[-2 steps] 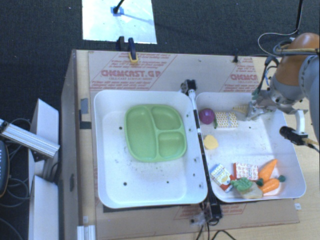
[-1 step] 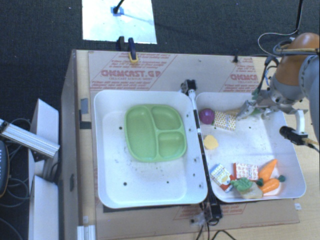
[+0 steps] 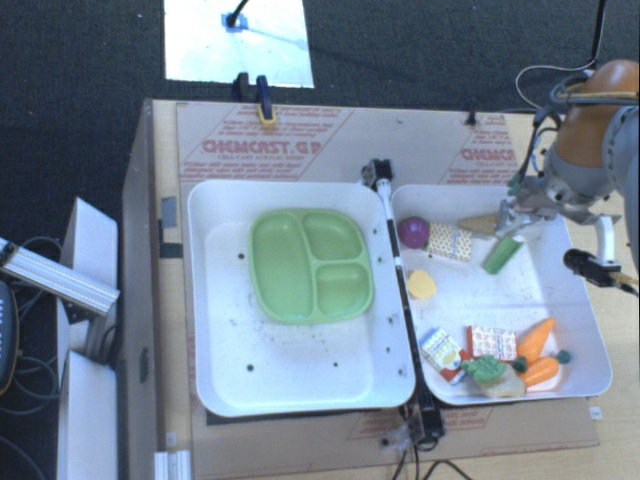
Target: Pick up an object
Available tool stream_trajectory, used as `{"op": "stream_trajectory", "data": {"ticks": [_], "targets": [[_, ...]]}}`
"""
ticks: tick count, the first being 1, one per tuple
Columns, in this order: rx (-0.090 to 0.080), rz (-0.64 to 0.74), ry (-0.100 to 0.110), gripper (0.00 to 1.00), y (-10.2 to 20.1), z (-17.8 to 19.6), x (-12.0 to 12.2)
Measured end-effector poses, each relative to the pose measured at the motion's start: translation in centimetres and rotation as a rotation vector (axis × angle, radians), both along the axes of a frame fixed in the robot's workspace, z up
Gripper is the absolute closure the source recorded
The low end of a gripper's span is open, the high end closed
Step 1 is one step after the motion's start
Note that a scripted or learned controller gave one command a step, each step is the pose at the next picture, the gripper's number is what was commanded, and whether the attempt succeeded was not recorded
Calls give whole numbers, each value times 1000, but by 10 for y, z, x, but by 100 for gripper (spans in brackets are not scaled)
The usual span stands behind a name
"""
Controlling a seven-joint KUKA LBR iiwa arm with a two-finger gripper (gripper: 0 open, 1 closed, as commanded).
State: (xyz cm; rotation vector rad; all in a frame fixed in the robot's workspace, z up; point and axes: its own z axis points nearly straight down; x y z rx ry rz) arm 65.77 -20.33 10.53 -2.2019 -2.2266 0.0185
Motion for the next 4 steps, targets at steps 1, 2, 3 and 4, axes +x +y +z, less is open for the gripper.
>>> {"op": "stream_trajectory", "data": {"ticks": [1, 2, 3, 4], "targets": [[-1, 1, -4, 0, 0, 0, 1], [3, -5, -4, 0, -4, -20, 9], [3, -3, 3, 100, -4, -10, 8], [3, -2, 0, 0, -4, -10, 9]]}}
